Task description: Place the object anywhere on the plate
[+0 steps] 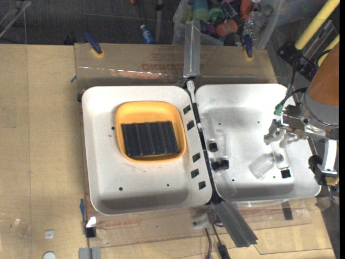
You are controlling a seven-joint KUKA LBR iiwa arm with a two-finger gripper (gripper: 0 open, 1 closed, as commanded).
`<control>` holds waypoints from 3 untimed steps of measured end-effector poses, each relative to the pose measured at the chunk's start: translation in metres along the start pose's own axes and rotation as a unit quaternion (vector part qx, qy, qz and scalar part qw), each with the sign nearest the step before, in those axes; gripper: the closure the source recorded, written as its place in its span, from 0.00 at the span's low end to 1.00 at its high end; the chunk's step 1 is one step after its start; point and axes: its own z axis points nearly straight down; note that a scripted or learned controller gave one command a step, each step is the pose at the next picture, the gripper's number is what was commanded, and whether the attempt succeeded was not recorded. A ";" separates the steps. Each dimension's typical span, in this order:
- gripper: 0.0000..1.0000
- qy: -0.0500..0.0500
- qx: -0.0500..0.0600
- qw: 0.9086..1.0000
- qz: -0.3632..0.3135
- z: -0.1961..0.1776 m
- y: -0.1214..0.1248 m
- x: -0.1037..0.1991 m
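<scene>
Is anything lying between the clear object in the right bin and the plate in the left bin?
Yes: the raised divider where the bins meet lies between the clear object and the plate. A dark ridged block already sits on the plate.

The arm enters at the right edge of the scene, its orange band high and the grey wrist below it. The wrist leans leftward and downward, carrying the pincer low at the right side. Cables run along the wrist. The pincer's metal parts point left.
</scene>
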 end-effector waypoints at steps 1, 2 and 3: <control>1.00 -0.001 -0.001 0.996 -0.093 0.002 0.049 0.025; 1.00 -0.002 -0.002 0.981 -0.193 0.017 0.102 0.046; 1.00 -0.002 -0.002 0.967 -0.253 -0.001 0.124 0.066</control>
